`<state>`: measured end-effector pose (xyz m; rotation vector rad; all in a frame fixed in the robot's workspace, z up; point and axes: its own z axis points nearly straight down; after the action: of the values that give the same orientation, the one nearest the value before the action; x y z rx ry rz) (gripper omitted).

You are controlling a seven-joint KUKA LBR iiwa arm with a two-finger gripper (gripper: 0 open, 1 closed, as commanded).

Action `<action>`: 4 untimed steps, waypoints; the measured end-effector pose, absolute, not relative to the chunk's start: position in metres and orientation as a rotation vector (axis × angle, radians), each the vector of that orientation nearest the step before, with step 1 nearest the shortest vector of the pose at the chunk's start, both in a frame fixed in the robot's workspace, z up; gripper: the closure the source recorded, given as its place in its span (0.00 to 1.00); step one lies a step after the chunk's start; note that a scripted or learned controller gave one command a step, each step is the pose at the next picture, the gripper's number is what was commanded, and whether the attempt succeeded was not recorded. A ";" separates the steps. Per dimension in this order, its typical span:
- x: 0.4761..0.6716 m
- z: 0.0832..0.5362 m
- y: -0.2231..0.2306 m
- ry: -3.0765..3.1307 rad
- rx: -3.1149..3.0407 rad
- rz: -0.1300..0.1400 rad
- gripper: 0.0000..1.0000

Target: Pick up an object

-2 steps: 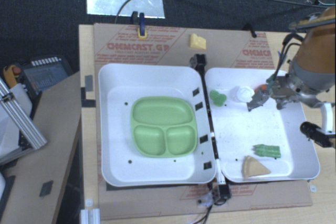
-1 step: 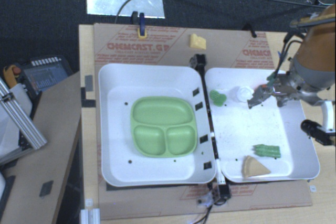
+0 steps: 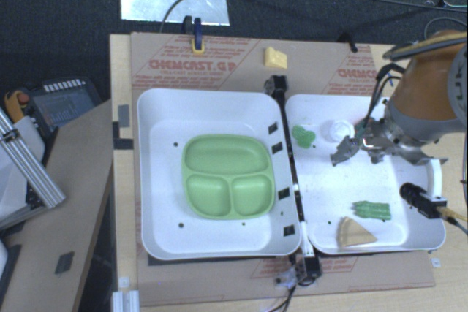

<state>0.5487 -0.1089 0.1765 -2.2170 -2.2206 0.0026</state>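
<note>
The right bin point(image 3: 417, 237) holds a small green piece point(image 3: 303, 135) and a white round piece point(image 3: 338, 130) near its far left. A ridged green piece point(image 3: 371, 210) and a tan wedge point(image 3: 355, 232) lie near its front edge. My gripper point(image 3: 344, 152) hangs over the middle of the right bin, just right of and below the white piece, and I see nothing held in it. The arm with its orange band point(image 3: 431, 88) comes in from the right.
The left bin point(image 3: 157, 157) holds a pale green divided plate point(image 3: 227, 175). A yellow block point(image 3: 276, 57) sits on the cardboard behind the bins. A black divider point(image 3: 287, 157) runs between the two bins. Bare floor shows in the right bin's centre.
</note>
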 end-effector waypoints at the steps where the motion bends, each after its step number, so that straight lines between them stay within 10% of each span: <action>1: 0.552 0.119 -0.117 -2.220 -2.219 0.003 0.00; 2: 0.552 0.083 -0.117 -2.221 -2.218 0.002 0.00; 3: 0.554 0.095 -0.117 -2.225 -2.221 -0.002 1.00; 4: 0.552 0.157 -0.110 -2.229 -2.221 -0.006 1.00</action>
<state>0.5521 -0.1102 0.1566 -2.2206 -2.2293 -0.0058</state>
